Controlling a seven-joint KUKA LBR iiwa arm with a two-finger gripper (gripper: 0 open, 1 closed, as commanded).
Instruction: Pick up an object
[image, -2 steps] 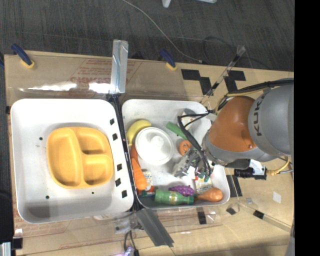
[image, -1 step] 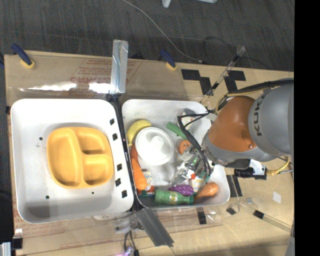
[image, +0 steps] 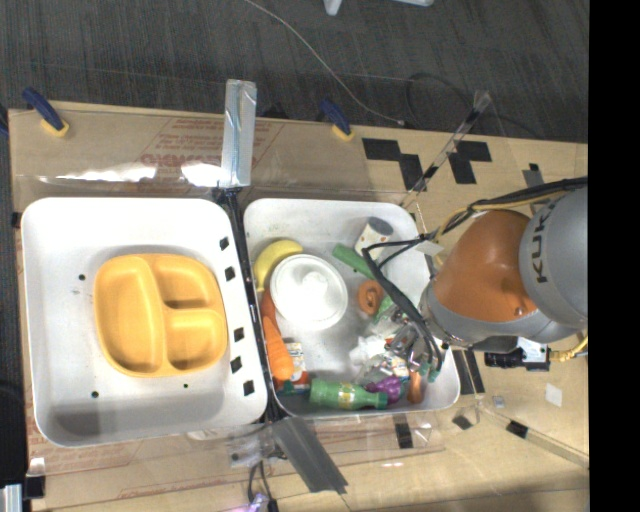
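Nearest the camera, along the near wall of the right bin, a green bottle lies on its side with small purple and orange bits crowded just to its right. An orange carrot-like piece runs along that bin's left wall, pointing near to far.

A little farther in, toward the bin's right side, the gripper is down among a tangle of small items and dark cables. The clutter hides its fingers, so whether they are spread or closed, and whether anything sits between them, cannot be told. Behind it the arm's orange band and grey wrist reach in from the right; part of the letters "KU" can be read on the grey casing.

Mid-bin sits a white round bowl, touching a yellow fruit-like shape at its far left. A green stick and a small orange disc lie between bowl and arm.

The left bin holds a yellow divided tray.

As a judgement, the pick is at the grasp stage: the tool is down in the pile, nothing is seen lifted, and lift-out remains.

On the far cardboard, faint reddish print is too blurred to read.
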